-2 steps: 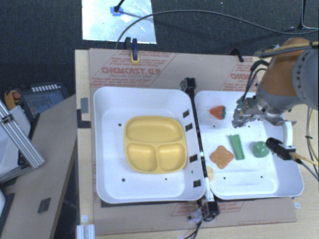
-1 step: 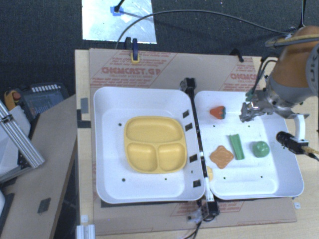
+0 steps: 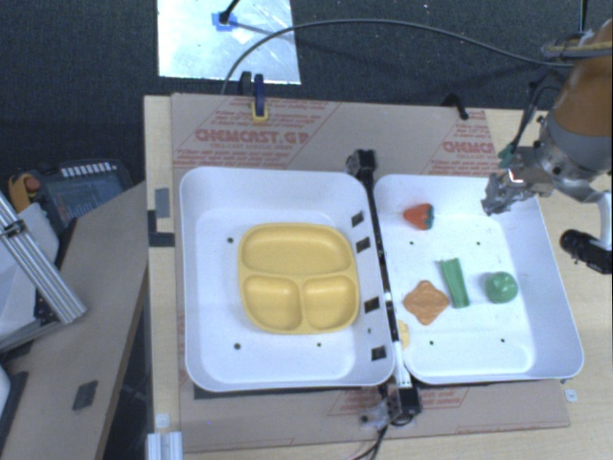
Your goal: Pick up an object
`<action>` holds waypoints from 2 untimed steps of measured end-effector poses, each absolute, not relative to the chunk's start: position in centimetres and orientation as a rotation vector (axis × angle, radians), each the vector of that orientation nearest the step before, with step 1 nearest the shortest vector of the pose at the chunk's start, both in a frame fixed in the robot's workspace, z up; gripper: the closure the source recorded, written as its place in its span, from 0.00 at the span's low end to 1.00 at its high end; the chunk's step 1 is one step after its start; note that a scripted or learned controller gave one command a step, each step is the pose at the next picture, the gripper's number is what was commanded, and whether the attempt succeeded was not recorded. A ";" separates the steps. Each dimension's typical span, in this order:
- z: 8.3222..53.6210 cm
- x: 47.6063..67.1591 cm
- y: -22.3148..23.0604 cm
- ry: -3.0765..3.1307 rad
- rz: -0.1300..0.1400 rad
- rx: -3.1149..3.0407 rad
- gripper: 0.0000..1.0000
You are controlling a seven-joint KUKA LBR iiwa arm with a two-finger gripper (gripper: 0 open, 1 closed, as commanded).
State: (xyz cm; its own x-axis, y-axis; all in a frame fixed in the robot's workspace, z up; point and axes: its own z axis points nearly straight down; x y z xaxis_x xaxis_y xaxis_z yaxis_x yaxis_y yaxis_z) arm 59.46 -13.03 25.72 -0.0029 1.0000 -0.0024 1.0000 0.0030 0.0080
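1. The arm (image 3: pixel 579 113) comes in from the right, its upper part cut off by the frame edge, so little beyond the orange band and grey wrist can be seen.
2. The gripper (image 3: pixel 500 199) hangs over the back right corner of the right bin (image 3: pixel 546 353); it is small and blurred, and whether it is open or closed cannot be told. Nothing can be seen in its grasp.
3. Four things lie in the right bin: a red-orange piece (image 3: pixel 419 217) near the back, left of the gripper and apart from it; a green stick (image 3: pixel 453 283) in the middle; a tan piece (image 3: pixel 426 301) just left of the stick, close to or touching it; a green round piece (image 3: pixel 500 287) just right of the stick.
4. What these pieces are is hard to make out at this size.
5. A small yellow bit (image 3: pixel 403 333) peeks out at the bin's left wall, partly hidden by the divider.
6. The left bin (image 3: pixel 206 353) holds a yellow tray (image 3: pixel 295 277) with three compartments, lying flat.
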 end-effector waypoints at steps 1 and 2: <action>24.3 60.8 -7.4 2.232 0.004 2.210 1.00; 23.0 61.8 -2.0 2.233 0.004 2.211 1.00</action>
State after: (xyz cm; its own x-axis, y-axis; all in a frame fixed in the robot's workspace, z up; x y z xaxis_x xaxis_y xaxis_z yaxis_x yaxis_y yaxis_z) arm 61.78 -2.01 23.00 -0.0095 1.0000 0.0024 1.0000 0.0095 0.0012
